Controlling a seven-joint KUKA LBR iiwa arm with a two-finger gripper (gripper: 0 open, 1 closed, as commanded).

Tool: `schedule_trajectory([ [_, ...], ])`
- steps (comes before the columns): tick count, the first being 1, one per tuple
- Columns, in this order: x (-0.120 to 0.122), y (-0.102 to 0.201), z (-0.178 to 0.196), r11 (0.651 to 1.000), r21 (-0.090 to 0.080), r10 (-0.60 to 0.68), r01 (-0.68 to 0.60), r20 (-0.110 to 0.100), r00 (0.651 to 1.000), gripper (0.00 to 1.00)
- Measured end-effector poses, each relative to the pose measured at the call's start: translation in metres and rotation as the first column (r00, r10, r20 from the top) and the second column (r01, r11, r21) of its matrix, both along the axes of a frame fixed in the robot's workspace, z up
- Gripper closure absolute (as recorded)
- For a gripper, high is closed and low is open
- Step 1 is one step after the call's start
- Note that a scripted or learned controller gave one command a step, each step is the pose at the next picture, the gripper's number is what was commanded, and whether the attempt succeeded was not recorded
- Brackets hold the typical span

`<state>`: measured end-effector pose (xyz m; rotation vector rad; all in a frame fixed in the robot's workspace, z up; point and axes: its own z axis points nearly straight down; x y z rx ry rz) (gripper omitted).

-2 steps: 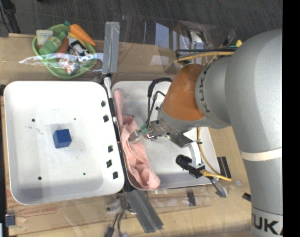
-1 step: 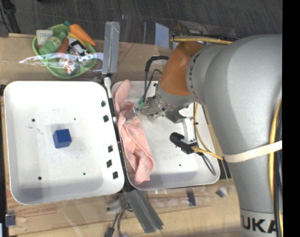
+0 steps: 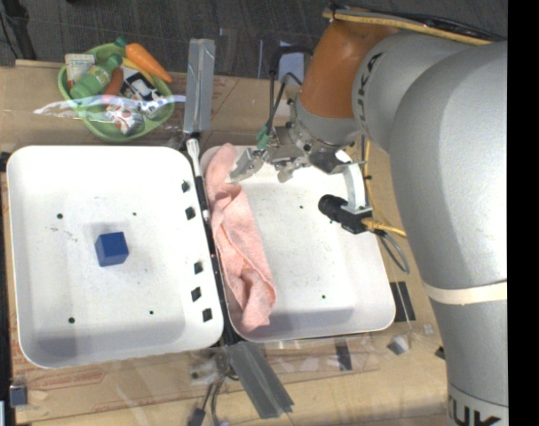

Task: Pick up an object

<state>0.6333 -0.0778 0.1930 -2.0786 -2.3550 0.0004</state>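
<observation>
Pink cloth point(image 3: 238, 247) lies bunched along the left wall of the right bin point(image 3: 340, 313), and my gripper point(image 3: 262, 161) hangs over its top end with fingers spread and nothing between them. To take it well, I judge I should come straight down onto a thick fold, clear of the bin wall, and close before lifting — thin edges may slip. I count two bins, one cloth, one blue cube point(image 3: 112, 248) in the left bin point(image 3: 38, 344) and one green bowl point(image 3: 118, 91) of oddments beyond it.
</observation>
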Motion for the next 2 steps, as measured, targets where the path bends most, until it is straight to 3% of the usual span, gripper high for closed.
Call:
schedule_trajectory([
  [1,-0.016,-0.015,-0.102,0.991,0.001,0.134,-0.134,-0.003,0.991,0.0],
  [2,0.004,-0.023,-0.1,0.999,-0.001,0.037,-0.037,0.001,0.999,0.0],
])
